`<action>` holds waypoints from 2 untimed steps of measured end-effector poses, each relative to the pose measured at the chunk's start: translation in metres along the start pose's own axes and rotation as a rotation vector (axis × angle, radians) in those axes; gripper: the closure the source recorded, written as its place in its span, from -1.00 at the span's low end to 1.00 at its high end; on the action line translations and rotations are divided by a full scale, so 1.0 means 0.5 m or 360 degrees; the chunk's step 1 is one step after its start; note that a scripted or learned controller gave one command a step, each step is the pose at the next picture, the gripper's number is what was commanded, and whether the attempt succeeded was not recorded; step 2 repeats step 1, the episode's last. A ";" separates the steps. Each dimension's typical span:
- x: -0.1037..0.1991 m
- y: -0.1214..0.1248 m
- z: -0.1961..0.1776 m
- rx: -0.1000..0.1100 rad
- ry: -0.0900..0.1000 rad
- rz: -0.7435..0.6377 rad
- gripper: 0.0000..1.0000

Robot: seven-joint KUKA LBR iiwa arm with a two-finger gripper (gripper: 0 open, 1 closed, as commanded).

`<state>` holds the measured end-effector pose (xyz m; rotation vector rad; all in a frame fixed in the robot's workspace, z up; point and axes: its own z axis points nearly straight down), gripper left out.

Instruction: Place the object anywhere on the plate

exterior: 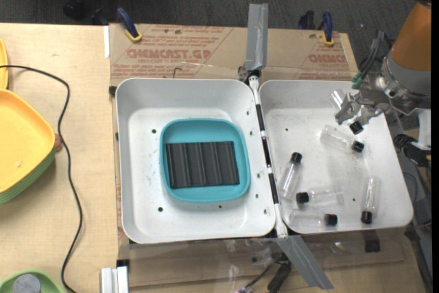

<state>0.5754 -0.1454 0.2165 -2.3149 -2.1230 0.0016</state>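
One cardboard sheet [206,51] reads "CHEMCAST GP". My claw [351,113] pinches a clear vial [348,114], black cap toward the desk's near-right, long axis slanted, apart from the teal plate [204,161].

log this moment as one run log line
gripper: over right bin, upper right | vials: loose in right bin | plate: teal, left bin, bare

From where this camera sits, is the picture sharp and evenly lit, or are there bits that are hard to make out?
In the camera view the light is soft and even, with faint shadows inside the bin walls. The teal plate in the left bin is crisp. The clear vials in the right bin nearly vanish against the white; mostly their black caps stand out. The gripper looks slightly blurred, so its fingers are hard to read.
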 end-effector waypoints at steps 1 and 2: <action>0.000 0.000 0.000 0.0000 0.0000 0.0000 -1.00; 0.000 0.000 0.000 0.0000 0.0000 0.0000 -1.00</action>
